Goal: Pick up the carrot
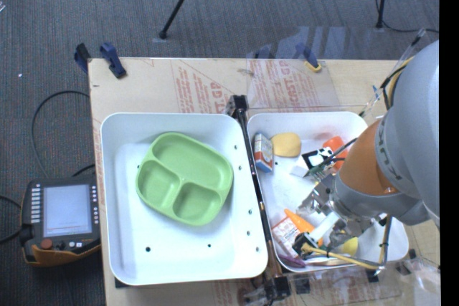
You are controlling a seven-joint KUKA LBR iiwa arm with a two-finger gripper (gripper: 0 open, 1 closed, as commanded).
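The carrot [297, 220] is a small orange piece lying in the right bin [353, 117], towards its front left. My gripper [320, 220] hangs low over the bin, right beside the carrot on its right and partly over its end. The view does not tell whether the carrot is gripped. The grey arm with its orange band [362, 168] covers the right half of the bin.
A green three-part plate [185, 178] lies in the left bin [115, 226]. The right bin also holds a small carton [263, 152], a yellow lump [287, 145], an orange-red item [334, 145], a red-and-white packet [285, 231] and a yellow piece [349, 245].
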